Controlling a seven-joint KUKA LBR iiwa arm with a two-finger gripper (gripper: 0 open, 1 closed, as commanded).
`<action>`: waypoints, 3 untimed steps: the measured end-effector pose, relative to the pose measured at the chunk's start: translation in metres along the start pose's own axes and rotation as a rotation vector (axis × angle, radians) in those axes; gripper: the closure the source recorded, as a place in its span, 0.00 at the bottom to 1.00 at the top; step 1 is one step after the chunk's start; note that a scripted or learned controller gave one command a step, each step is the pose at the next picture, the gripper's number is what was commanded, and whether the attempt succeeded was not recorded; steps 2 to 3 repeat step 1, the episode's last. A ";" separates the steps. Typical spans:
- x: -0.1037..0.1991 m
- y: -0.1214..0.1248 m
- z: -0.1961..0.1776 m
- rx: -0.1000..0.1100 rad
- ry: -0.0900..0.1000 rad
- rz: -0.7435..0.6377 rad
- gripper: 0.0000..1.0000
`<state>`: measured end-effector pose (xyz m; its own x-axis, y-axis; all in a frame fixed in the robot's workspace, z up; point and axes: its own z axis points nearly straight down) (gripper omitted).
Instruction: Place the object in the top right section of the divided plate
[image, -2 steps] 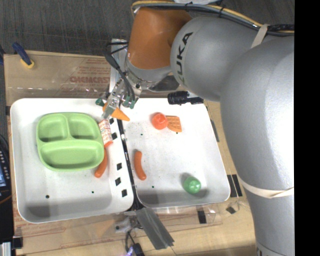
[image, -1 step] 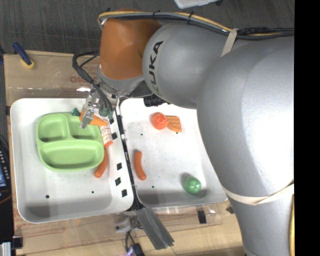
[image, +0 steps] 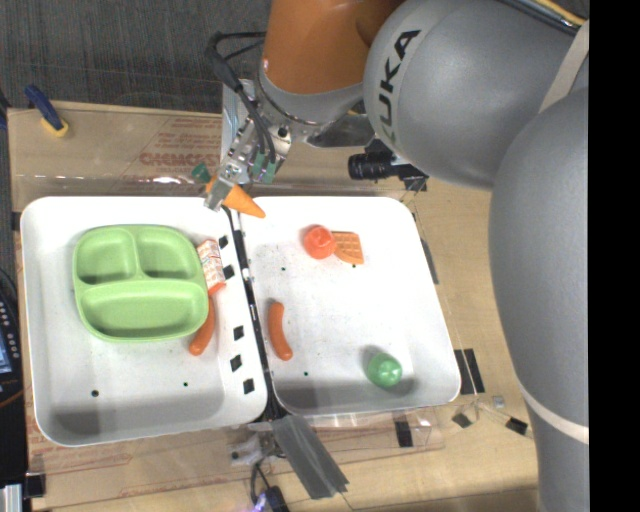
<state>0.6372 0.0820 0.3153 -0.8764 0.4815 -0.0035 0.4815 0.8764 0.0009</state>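
Observation:
A green divided plate (image: 138, 281) lies in the left bin (image: 50, 330); its top right section (image: 167, 256) holds nothing. My gripper (image: 232, 187) hangs over the far end of the wall between the two bins, shut on an orange carrot (image: 243, 201) with a green top (image: 203, 175). The carrot is held up and to the right of the plate, above the bins' back rim.
A small printed packet (image: 210, 264) and an orange sausage (image: 203, 335) lie against the plate's right edge. The right bin (image: 420, 310) holds another sausage (image: 279, 330), a red tomato (image: 318, 240), a waffle piece (image: 348, 247) and a green ball (image: 383, 371).

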 end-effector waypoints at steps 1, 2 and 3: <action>0.000 0.000 0.001 0.001 0.001 0.000 0.00; 0.000 0.000 0.001 0.001 0.001 0.000 0.00; 0.000 0.000 0.001 0.001 0.001 0.000 0.00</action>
